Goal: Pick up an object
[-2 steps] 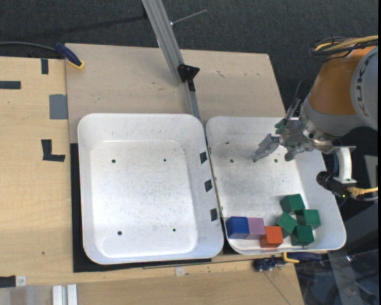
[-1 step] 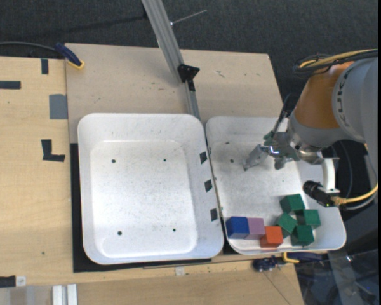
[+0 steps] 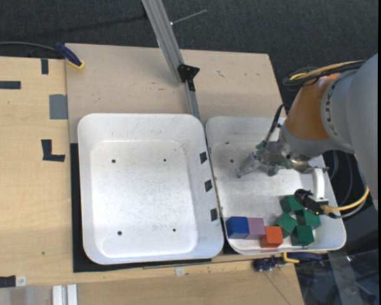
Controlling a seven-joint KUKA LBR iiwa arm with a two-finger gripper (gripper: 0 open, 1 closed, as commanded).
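Note:
My gripper [image 3: 247,166] hangs low over the upper middle of the right bin [image 3: 241,129], with the grey arm and its orange band [image 3: 308,116] reaching in from the right. Nothing shows beneath or in it. The loose objects lie along the bin's near edge, well below the gripper: a blue cube [image 3: 237,226], a purple block [image 3: 256,226], an orange cube [image 3: 273,236] and several green blocks [image 3: 298,220] in the near right corner.
The left bin [image 3: 89,170] sits beside the right one, sharing a raised rim. A slanted metal pole [image 3: 167,33] ends in a black clamp [image 3: 188,73] behind the bins. Cables [image 3: 343,202] trail by the right bin's right edge.

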